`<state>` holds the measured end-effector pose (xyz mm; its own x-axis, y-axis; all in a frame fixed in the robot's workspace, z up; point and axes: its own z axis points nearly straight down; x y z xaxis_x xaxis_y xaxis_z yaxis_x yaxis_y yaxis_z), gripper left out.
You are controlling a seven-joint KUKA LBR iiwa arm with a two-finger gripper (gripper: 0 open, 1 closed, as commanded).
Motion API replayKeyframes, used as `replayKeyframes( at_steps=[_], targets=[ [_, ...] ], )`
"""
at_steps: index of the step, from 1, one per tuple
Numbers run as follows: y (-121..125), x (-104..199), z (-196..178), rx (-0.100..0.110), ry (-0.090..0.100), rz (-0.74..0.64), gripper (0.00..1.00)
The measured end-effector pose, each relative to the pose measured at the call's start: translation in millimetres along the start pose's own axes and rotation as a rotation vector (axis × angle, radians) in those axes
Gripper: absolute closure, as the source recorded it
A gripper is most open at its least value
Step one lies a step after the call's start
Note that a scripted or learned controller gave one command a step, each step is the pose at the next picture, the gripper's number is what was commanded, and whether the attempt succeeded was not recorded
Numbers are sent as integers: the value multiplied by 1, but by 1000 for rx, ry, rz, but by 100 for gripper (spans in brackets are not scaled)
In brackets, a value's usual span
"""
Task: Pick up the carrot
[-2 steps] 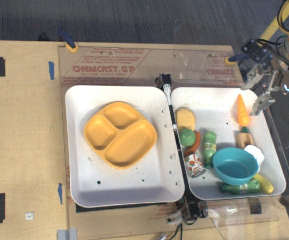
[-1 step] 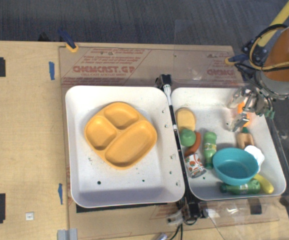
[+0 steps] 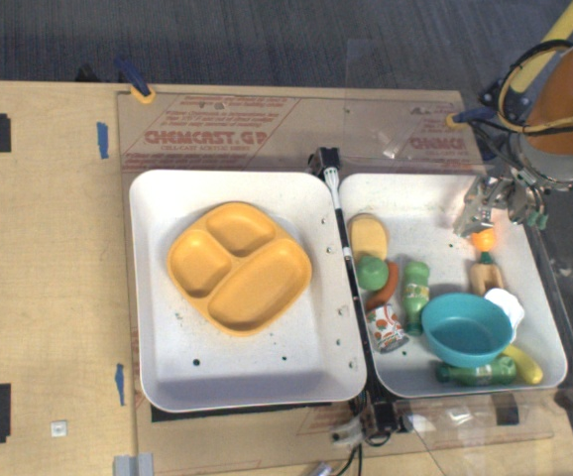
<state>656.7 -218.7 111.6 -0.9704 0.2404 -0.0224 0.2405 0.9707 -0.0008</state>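
The carrot (image 3: 482, 238) shows as a small bright-orange piece near the far right side of the right bin (image 3: 420, 191), lying directly under the pincer (image 3: 492, 206), whose metal fingers hang just above it, perhaps touching; from this slant it cannot be told how far apart they stand or whether they have the carrot between them. The step in hand looks like the approach or the closing on the carrot, not yet a lift. The next move would call for the fingers to straddle the carrot, shut on it and rise straight up, clear of the tan piece (image 3: 484, 277) just in front of it and the teal bowl (image 3: 467, 328) beyond that. Further left in that bin lie a green round toy (image 3: 372, 272), a tan bread-like piece (image 3: 369, 236) and a green bottle (image 3: 415, 286), crowded together. The left bin (image 3: 158, 345) holds a yellow divided plate (image 3: 240, 266). Both bins sit on a wooden counter (image 3: 49, 266) with blue tape marks, and dark carpet (image 3: 267, 18) lies beyond it.
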Motion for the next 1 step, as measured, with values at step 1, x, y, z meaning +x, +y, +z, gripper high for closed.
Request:
replayKeyframes(
  at_steps=[1],
  targets=[
    [-18,52,21,-2,10,-80,100]
  ],
)
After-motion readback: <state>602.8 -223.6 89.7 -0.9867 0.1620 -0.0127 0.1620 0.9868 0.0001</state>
